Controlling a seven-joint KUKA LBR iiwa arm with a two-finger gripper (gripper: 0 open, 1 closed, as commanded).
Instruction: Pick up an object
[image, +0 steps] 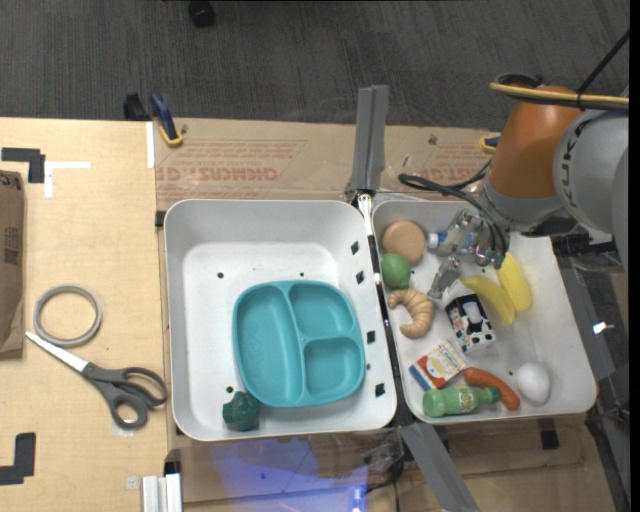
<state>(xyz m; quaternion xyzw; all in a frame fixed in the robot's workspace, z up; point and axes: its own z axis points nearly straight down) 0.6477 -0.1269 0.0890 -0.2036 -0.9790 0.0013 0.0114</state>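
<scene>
In the camera view the right bin is crowded: a tan ball, green ball, croissant, bananas, a black-and-white toy, a carton, green bottle, carrot and white egg leave little bare floor. The left bin holds a teal divided plate and a dark green lump, with free room along its upper half. The arm reaches in from the right, its gripper low over the right bin's upper middle, beside the bananas. The fingers are too small and cluttered to tell whether they are apart, and nothing is visibly between them.
</scene>
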